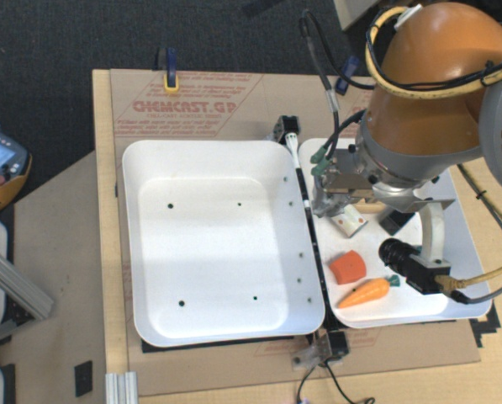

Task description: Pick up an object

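While the pincer point(339, 202), its state unclear, hangs over the right bin point(462, 305), a carrot point(365, 293) lies there.

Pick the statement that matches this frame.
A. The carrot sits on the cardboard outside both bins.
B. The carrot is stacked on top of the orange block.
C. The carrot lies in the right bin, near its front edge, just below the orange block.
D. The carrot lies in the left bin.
C. The carrot lies flat in the right bin near its front edge, with the orange block just above it in the view.
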Controlling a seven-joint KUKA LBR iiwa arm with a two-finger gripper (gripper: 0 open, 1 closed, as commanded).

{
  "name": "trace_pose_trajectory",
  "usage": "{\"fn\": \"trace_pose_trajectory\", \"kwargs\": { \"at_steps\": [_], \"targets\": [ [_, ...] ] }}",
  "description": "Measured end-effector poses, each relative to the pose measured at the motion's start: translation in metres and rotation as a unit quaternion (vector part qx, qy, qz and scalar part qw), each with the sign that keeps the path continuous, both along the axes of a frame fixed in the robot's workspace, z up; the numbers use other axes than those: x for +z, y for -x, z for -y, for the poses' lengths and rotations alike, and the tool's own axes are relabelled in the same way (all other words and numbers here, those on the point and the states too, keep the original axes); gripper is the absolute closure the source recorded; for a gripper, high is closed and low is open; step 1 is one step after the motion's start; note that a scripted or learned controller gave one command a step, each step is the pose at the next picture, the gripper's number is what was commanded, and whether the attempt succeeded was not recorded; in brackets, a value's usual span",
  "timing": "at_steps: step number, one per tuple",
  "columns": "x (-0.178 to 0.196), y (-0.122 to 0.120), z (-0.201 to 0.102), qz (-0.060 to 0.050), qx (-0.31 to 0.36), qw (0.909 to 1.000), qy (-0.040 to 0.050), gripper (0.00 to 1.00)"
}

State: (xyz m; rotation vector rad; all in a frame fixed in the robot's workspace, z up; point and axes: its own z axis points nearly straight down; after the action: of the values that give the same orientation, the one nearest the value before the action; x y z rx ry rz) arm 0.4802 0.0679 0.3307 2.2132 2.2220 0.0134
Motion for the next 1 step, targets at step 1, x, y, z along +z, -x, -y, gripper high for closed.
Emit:
{"fn": "trace_pose_trajectory", "kwargs": {
  "at_steps": [1],
  "targets": [
    [0.0621,0.0006,-0.0598,-0.001,0.002,1.0,-0.0008,1.0]
  ]
}}
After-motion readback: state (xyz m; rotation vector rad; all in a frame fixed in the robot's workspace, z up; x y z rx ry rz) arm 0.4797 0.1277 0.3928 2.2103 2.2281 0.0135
